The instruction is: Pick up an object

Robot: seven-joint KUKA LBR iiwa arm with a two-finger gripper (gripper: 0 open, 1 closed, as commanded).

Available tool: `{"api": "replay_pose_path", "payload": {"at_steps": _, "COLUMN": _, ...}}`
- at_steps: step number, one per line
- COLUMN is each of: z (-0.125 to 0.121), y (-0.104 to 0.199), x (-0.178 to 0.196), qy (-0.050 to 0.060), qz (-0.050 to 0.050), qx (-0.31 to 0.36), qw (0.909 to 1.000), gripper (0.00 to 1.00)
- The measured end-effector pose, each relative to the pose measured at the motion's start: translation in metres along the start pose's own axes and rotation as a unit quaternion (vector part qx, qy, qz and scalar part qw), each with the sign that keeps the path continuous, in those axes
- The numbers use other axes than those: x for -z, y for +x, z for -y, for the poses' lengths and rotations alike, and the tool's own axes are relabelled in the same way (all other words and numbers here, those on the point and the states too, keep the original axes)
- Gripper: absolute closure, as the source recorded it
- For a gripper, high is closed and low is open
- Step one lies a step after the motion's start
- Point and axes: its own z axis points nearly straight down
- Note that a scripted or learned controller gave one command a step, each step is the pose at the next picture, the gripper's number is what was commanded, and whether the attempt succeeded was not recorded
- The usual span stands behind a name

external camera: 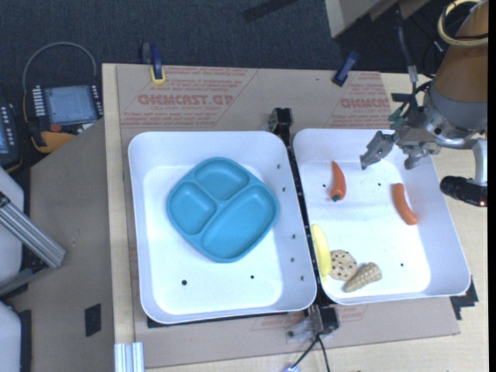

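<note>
Hovering over the right bin (pixel 434 208), gripper (pixel 394 153) with spread, unladen jaws (carrot (pixel 337 180) just beside).

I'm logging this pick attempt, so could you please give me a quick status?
Gripper above right bin, nothing held. Carrot nearest; sausage close. Nothing in the way.

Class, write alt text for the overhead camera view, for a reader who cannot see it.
A grey robot arm's gripper hovers open over the right white bin, which holds a carrot, a sausage, a banana, a cookie and an ice-cream cone. The left white bin holds a blue divided plate.
</note>
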Motion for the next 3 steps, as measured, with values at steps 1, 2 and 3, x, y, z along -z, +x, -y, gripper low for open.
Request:
{"api": "replay_pose_path", "payload": {"at_steps": 1, "z": -0.002, "y": 0.0, "x": 0.006, "qy": -0.006, "qz": 0.001, "qx": 0.001, "qw": 1.0, "gripper": 0.0}}
{"api": "replay_pose_path", "payload": {"at_steps": 2, "z": -0.009, "y": -0.006, "x": -0.044, "qy": -0.003, "qz": 0.001, "qx": 0.001, "qw": 1.0, "gripper": 0.0}}
{"api": "replay_pose_path", "payload": {"at_steps": 3, "z": 0.0, "y": -0.007, "x": -0.095, "qy": -0.006, "qz": 0.001, "qx": 0.001, "qw": 1.0, "gripper": 0.0}}
